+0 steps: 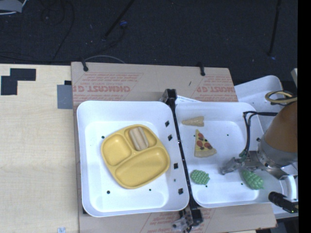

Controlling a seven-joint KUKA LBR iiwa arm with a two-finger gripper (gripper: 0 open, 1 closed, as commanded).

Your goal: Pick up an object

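2 white bins sat side by side on a cardboard sheet (146, 84) on the bench.

Left bin (92, 125): a yellow tray (141, 171) with 3 compartments lay near its middle, turned at a slant. A tan hot dog (139, 138) lay in the tray's small compartment nearest the bin's far edge; the other 2 compartments held nothing I could make out.

Right bin (218, 200): 4 toy foods.
- A pale cone-like piece (193, 122) lay near the far-left corner, beside the divider between the bins.
- A pizza slice (203, 145) (red and green spots on top) lay just nearer than the cone, left of the bin's middle.
- A green bumpy piece (199, 177) lay near the near-left corner, close to the divider.
- A 2nd green bumpy piece (253, 180) lay toward the near-right corner.

The arm (283, 135) reached in over the bin's right edge, orange band showing above the wrist. The gripper (239, 164) was low over the right half of the bin, its grey fingers (228, 169) pointing left. The 2nd green piece lay just beside the gripper on its near side, not between the fingers. I could not tell how the jaws stood; nothing was seen gripped in them.
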